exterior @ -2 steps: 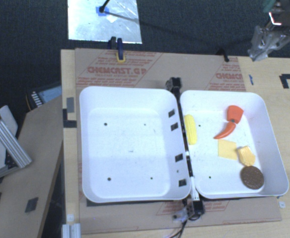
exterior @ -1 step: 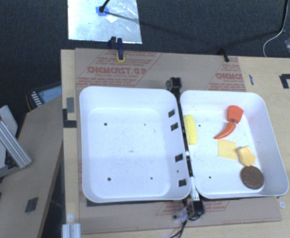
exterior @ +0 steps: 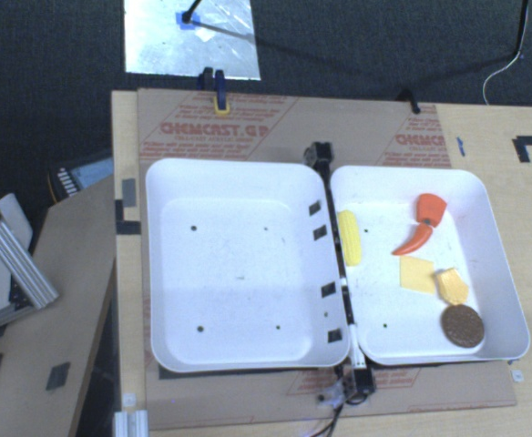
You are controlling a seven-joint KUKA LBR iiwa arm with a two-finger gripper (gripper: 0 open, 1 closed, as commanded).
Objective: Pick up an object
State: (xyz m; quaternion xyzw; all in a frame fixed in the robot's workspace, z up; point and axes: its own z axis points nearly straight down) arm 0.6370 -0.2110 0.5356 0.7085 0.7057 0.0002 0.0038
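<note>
Mostly bare floor beside corn (exterior: 349, 237)

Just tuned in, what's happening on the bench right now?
Nothing is being handled at this moment. The right bin holds all the pickable things: a yellow corn cob along its left wall, an orange carrot, a flat yellow cheese slice touching a smaller yellow chunk, and a brown cookie near the front. Each lies loose on the bin floor, so no pick has been made yet.
</note>
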